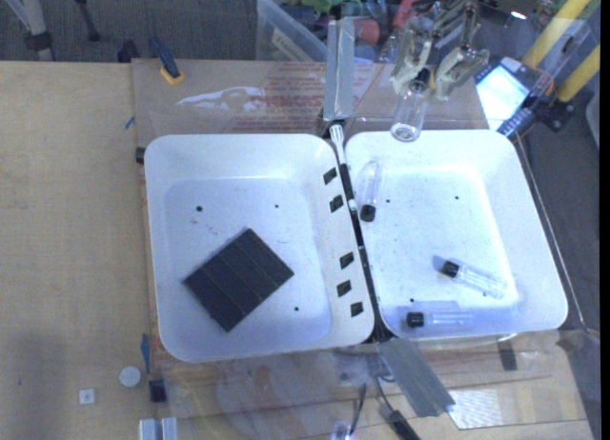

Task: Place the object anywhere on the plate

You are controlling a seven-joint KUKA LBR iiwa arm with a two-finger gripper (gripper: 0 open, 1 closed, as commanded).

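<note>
Plate [238,278] lies flat in left bin [167,157]. Spare vials [469,276] lie in right bin [515,171]. Far side: vial [408,116] hangs upright just under gripper [436,67], above right bin's far rim; clamped or released, cannot tell. Step, likely: carry. Next move calls for travel left, then lowering onto plate.

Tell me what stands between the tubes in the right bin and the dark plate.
Only the two bins' adjoining raised rims, which run between the tubes and the plate. A tube would have to be lifted over them. Nothing else visible blocks the way.
</note>
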